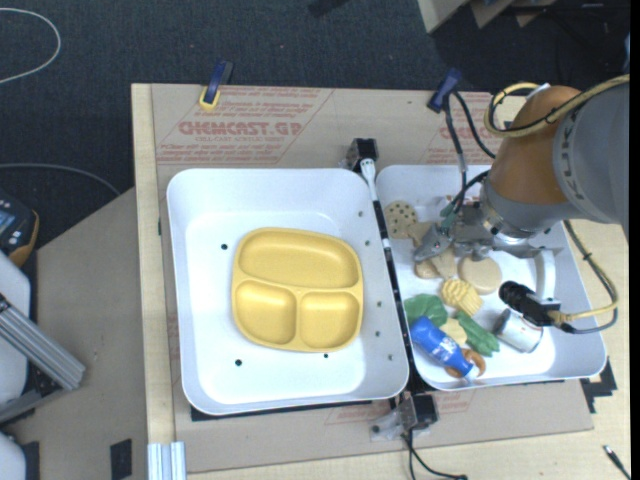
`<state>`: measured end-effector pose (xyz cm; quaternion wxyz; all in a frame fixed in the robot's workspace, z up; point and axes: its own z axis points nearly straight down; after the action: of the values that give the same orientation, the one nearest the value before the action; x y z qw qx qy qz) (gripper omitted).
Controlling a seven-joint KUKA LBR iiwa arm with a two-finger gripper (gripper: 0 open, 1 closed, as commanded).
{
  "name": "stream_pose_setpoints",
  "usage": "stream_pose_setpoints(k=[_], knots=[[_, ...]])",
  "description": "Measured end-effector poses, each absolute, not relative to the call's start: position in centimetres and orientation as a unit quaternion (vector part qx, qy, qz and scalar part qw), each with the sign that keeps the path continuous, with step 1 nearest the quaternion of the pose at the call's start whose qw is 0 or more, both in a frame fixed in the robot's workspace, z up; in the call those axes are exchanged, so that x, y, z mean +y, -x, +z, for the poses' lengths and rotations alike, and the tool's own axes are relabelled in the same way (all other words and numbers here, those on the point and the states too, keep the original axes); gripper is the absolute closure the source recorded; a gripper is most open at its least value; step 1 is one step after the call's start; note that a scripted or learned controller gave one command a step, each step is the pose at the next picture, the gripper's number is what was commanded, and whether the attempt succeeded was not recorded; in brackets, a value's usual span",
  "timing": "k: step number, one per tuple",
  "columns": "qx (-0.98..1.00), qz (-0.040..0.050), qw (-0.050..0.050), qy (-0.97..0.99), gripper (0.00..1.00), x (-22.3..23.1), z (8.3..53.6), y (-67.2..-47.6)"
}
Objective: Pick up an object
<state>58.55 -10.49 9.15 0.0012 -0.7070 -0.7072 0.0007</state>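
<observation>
My gripper (440, 238) hangs low over the back left part of the right bin (575, 363), right above several small food toys. A round tan cookie with dark dots (401, 213) lies just left of it. A pale brown piece (430, 266) and a beige disc (479, 272) sit directly below it. Toward the front lie a yellow corn-like piece (461, 293), a green leafy toy (424, 307) and a blue bottle (438, 343). Nothing is visibly held.
The left bin (190, 268) holds a yellow divided plate (296, 288). The grey and orange arm (545, 163) covers the back right of the right bin. A dark divider (385, 258) runs between the two bins.
</observation>
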Motion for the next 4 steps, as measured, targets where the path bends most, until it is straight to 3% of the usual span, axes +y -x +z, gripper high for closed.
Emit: stream_pose_setpoints(k=[1, 3, 4], knots=[[-0.707, -0.0004, -0.001, 0.707, 1.00, -10.5, 10.4, -58.6], [-0.708, -0.0020, -0.003, 0.706, 1.00, -8.9, 20.3, -58.6], [-0.708, -0.0015, -0.002, 0.707, 1.00, -8.9, 22.7, -58.7]])
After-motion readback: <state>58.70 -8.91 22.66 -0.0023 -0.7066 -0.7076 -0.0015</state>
